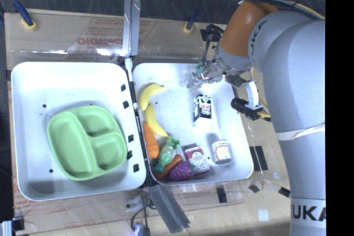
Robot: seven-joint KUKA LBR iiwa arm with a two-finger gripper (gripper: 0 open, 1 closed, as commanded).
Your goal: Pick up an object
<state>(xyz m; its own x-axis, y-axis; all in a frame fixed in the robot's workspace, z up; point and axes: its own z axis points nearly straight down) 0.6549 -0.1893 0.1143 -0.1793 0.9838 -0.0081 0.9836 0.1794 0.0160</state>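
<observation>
Hovering at the far right corner of the right bin (239,135), the hand (203,75) hangs low over bare white floor; whether it is wide or narrow cannot be told, and nothing is seen held in it.

Camera view, contents of the right bin:
- Small carton (203,106) with black-and-white print, just below the hand, the nearest thing to it. Long axis runs near to far, roughly in line with the hand. Free floor on all sides; likely the easiest pick.
- Small jar (221,151), further toward the near wall, standing apart from the rest.
- Two bananas (150,110), to the left, against the dividing wall, long axes near to far.
- Carrot (151,142), red box (196,157), grapes (182,171), crowded in the near left corner, touching one another; little room for a clean approach there.

Left bin (22,119): green divided tray (87,142), well apart from the hand.
</observation>
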